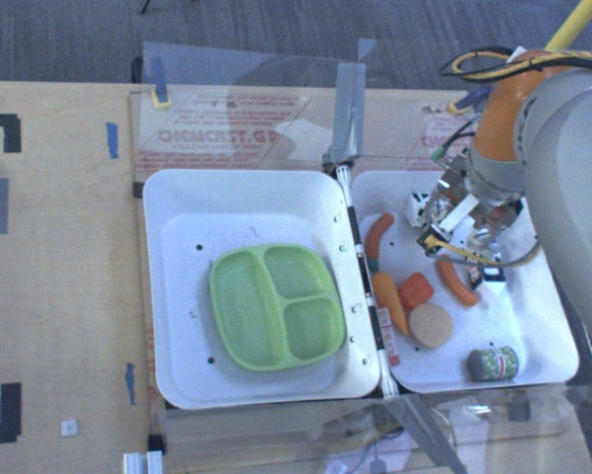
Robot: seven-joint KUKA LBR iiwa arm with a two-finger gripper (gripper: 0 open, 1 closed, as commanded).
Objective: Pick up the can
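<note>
Wooden surface (68,265) carries both bins; the can (493,363) lies near-right in the right bin (557,349). My end effector (464,233) hovers farther back, grip state unclear. I should descend squarely over the can.

Can (493,363) in right bin (562,349), near corner.

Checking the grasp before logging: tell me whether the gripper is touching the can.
Apart. The camera view shows the gripper near the right bin's far side, while the can lies on its side by the near edge, bare white floor between them.
</note>
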